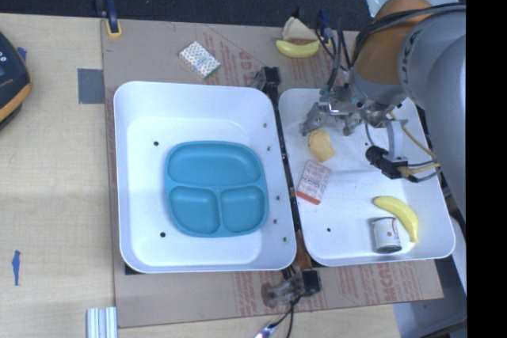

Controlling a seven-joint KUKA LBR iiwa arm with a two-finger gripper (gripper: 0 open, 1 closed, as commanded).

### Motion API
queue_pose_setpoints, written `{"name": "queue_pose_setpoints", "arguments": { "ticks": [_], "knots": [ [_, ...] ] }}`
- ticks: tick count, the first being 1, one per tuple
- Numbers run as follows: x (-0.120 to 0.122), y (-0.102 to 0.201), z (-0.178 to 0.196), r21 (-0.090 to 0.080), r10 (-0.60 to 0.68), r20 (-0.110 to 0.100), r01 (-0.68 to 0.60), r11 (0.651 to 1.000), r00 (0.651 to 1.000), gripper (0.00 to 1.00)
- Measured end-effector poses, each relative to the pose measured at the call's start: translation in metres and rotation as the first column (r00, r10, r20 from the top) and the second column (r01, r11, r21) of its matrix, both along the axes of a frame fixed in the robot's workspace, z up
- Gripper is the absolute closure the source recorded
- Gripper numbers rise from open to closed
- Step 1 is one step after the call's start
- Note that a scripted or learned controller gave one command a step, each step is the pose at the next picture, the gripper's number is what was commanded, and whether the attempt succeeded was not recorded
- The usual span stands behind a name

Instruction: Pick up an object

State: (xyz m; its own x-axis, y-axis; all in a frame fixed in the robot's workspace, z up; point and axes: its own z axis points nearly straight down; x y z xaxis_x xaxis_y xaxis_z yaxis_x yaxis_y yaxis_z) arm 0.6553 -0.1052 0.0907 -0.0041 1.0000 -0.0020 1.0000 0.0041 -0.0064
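Currently, camera view: claw (322, 116) low in the right bin (348, 249); spread or pinched, cannot tell. Pale yellow lump (320, 145) lies just below the claw, apart from it. Red-and-white packet (312, 183) further below. Banana (398, 215) and small can (386, 234) well below-right. Blue divided tray (215, 187) fills the left bin (131, 162).

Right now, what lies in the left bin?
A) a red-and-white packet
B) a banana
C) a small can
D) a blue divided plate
D: the blue plate sits in the middle of the left bin; the banana, can and packet lie in the right bin.
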Motion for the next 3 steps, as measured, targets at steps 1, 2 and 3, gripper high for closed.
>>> {"name": "queue_pose_setpoints", "arguments": {
  "ticks": [1, 2, 3],
  "knots": [
    [-0.075, 0.013, 0.001, 0.001, 0.0, 0.002, 0.0, 1.0, 1.0, 0.0],
    [-0.025, -0.012, 0.001, 0.001, 0.0, 0.005, 0.0, 1.0, 1.0, 0.0],
    [-0.1, 0.002, 0.001, 0.001, 0.001, 0.002, -0.001, 1.0, 1.0, 0.0]
  ]
}}
